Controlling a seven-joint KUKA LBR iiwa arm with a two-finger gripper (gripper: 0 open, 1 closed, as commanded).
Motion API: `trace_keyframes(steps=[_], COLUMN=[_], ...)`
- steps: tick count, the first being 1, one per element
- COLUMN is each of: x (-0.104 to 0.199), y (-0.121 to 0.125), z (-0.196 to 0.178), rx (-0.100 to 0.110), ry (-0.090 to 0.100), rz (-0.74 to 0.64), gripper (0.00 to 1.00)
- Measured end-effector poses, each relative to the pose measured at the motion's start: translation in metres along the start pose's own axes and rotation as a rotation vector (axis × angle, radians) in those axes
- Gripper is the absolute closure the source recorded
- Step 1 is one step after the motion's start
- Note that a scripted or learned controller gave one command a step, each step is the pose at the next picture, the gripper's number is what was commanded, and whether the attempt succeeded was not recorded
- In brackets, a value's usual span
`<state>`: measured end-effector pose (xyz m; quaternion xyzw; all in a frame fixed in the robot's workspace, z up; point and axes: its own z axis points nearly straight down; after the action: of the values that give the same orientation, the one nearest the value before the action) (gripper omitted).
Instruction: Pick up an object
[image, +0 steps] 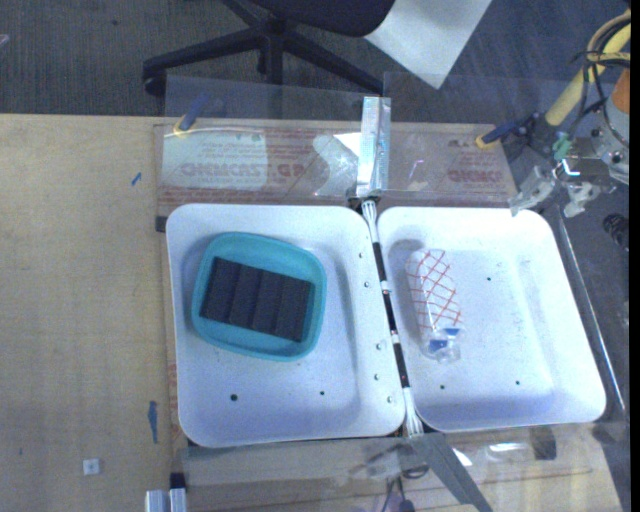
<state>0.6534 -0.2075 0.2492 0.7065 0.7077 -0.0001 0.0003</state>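
A small clear plastic bottle (435, 292) with a red criss-cross label lies on its side in the right bin (515, 345), near that bin's left wall, its neck pointing toward the front. In the left bin (285, 400) rests a teal dish (262, 346) holding a dark ribbed block (254, 298). My gripper (562, 180) hangs at the upper right, just past the right bin's far right corner and well clear of the bottle. Cables and metal parts blur its outline.
A clear plastic wall with printed labels (300, 165) stands along the far edge of both bins. A yellow cable (575, 85) and a blue-handled clamp (510, 130) sit by the arm at the top right. Tan bench top (75, 300) stretches to the left.
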Motion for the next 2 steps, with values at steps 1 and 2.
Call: trace_keyframes(steps=[1,2], x=[0.031,0.044], y=[-0.062,-0.104], z=[0.111,0.153], rx=[0.0,0.0], ry=[0.0,0.001], rz=[-0.036,-0.093], gripper=[0.0,0.0])
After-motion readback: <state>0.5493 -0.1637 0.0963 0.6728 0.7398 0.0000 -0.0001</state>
